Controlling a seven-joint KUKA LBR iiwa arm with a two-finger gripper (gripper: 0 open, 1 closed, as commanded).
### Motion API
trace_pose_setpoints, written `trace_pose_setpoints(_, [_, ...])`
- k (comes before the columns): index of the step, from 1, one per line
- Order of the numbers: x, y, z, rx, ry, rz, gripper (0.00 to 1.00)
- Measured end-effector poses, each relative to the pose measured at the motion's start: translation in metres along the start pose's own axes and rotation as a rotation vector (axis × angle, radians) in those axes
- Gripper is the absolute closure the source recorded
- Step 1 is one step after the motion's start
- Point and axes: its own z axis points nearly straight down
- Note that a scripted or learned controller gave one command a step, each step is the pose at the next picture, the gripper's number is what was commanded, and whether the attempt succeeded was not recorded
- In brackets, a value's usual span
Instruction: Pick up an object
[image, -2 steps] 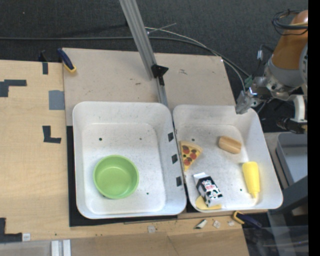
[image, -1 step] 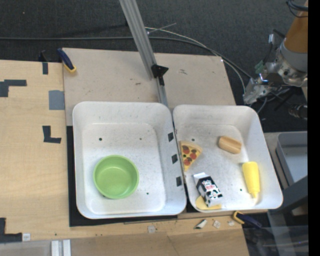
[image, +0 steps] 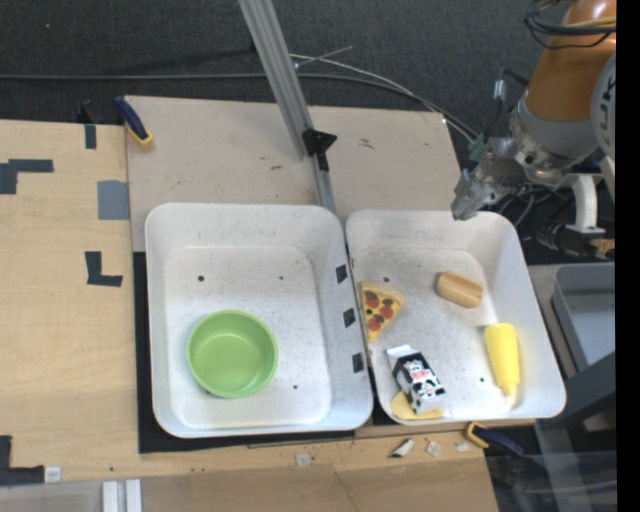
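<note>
While the jaws (image: 468, 203) hang over the far rim of the right bin (image: 530, 290), honestly can't tell if they're open or closed. That bin has 4 things: bread roll (image: 459, 289), pizza slice (image: 380, 308), yellow corn cob (image: 502, 356) and small milk carton (image: 417, 379). Left bin (image: 160, 300) holds 1 green bowl (image: 232, 353).

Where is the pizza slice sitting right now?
The pizza slice lies in the right bin, close to its left wall, left of the bread roll and above the milk carton.
</note>
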Motion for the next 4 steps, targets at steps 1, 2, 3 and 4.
trace_pose_setpoints(1, [0.052,0.002,0.020,0.002,0.000,-0.001,1.00])
trace_pose_setpoints(2, [0.106,0.000,0.039,0.003,0.000,-0.001,1.00])
trace_pose_setpoints(3, [0.171,-0.002,0.038,0.003,0.000,-0.003,1.00])
trace_pose_setpoints(4, [0.228,0.002,0.052,0.001,-0.002,-0.002,1.00])
